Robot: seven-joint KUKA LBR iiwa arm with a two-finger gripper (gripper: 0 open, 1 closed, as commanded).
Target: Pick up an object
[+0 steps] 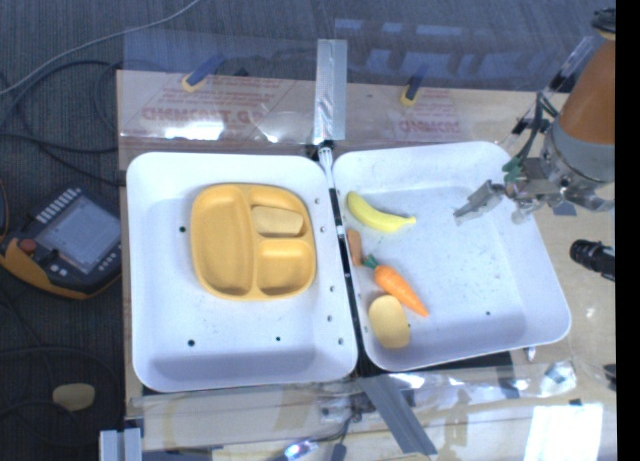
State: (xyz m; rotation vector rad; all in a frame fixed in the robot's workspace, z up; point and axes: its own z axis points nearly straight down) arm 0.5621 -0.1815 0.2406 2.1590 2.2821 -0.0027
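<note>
My gripper [492, 212] hangs over the upper right part of the right bin [520, 294], open, with nothing between its fingers. The objects in that bin lie to its left. A yellow banana [378, 214] is nearest, about a hand's width away. An orange carrot [402, 290] lies below the banana. A pale yellow rounded fruit [389, 320] sits at the carrot's lower end. A small orange-brown piece [354, 247] rests against the bin's left wall.
The left bin [150, 279] holds a yellow divided plate [235, 249] with a tan piece [277, 220] in its upper right compartment. A teach pendant [65, 239] and cables lie on the floor at left. A black part [595, 256] juts in at the right.
</note>
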